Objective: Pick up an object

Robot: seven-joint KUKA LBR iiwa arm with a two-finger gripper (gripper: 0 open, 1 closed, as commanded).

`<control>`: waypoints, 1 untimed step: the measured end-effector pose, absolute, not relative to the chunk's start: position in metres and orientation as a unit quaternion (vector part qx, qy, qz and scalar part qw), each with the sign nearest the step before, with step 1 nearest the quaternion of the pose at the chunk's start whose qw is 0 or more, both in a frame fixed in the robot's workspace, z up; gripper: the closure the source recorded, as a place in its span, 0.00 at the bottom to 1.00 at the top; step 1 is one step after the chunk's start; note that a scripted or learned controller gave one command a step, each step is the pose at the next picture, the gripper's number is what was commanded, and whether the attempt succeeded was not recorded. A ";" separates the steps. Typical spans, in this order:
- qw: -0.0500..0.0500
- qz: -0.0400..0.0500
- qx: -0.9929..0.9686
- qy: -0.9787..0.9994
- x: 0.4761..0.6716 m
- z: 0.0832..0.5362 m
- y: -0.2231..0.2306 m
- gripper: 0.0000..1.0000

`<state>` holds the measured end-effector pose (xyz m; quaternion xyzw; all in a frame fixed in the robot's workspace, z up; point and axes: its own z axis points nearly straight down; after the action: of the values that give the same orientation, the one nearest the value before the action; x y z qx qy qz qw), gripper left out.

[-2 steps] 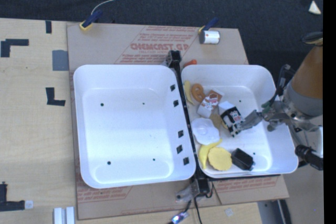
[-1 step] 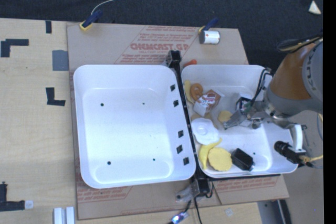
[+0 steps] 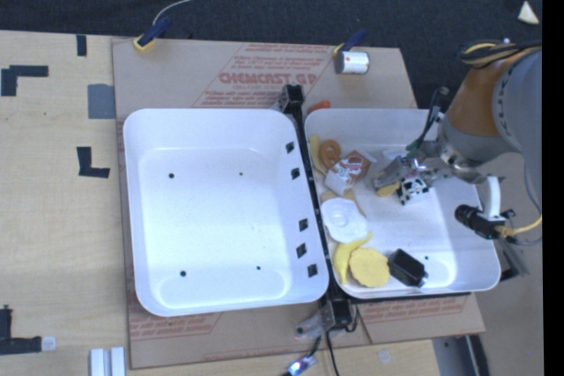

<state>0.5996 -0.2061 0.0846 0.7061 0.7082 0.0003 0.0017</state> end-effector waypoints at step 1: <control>0.002 0.001 0.704 0.710 0.662 0.085 -0.153 0.00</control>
<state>0.6624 -0.1532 0.0849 0.7042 0.7100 0.0006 0.0022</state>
